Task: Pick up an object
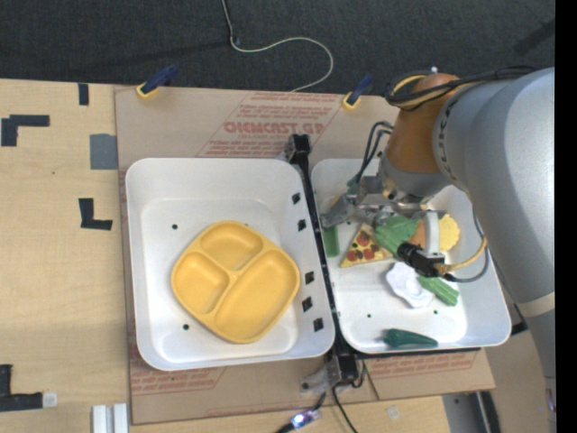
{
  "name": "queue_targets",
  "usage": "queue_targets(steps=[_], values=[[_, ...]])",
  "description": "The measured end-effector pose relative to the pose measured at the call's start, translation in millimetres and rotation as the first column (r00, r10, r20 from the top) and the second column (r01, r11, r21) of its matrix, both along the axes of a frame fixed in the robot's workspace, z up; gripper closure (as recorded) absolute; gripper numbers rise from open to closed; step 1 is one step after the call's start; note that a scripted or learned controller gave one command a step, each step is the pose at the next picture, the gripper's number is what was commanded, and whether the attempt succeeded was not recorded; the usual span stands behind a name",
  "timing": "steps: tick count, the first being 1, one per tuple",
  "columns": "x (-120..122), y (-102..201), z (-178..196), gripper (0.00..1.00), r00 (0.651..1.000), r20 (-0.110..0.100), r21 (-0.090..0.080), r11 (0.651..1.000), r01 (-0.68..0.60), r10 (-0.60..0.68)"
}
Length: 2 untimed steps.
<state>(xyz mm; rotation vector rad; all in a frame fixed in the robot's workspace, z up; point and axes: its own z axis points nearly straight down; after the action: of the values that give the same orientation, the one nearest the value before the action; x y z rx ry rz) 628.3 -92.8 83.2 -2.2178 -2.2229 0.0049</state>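
Progress looks slight: gripper (371,207), whose opening I cannot tell, sits low at the right bin's (487,332) far edge among a pizza slice (363,252), green pieces (395,234) and white lump (407,285), nothing visibly lifted.

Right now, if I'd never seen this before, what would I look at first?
Probably the big yellow plate with three sections, sitting alone in the left bin. Next, the fat grey arm with its orange band, reaching down from the right over the right bin, where a pizza slice, green toys and something white crumpled lie jumbled.
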Motion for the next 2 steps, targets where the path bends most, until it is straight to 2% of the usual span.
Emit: queue_targets(steps=[1, 2], values=[[1, 1, 12, 1.0, 1.0, 0.002, 0.001, 1.0, 0.0, 0.0], [6, -2, 55, 1.0, 1.0, 0.006, 0.001, 1.0, 0.001, -0.001]])
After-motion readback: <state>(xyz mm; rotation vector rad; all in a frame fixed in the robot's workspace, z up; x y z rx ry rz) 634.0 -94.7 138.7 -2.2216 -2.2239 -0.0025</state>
